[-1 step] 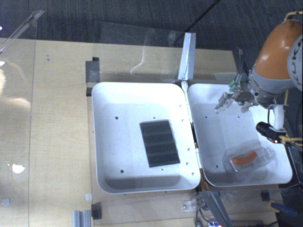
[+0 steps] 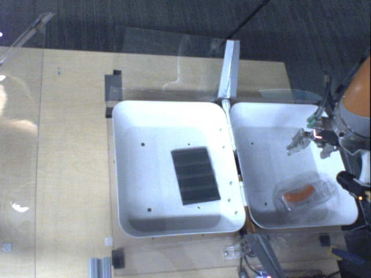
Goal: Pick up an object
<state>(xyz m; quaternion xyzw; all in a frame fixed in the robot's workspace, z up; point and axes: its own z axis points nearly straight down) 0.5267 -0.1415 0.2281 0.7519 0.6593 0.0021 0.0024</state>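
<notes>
A dark ridged rectangular pad (image 2: pixel 196 175) lies flat near the middle of the left bin (image 2: pixel 133 155). In the right bin (image 2: pixel 261 126), toward its front, sits a clear plastic packet with an orange piece inside (image 2: pixel 299 194). My gripper (image 2: pixel 311 146) hovers over the right bin's right half, a little behind and above the packet. Its two fingers stand apart, open, with nothing between them. The arm's orange band (image 2: pixel 356 94) shows at the right edge.
A metal upright strip (image 2: pixel 229 74) stands behind the seam between the two bins. Clear plastic sheets lie on the wooden bench at the left and back. Cables and small clamps sit along the front edge.
</notes>
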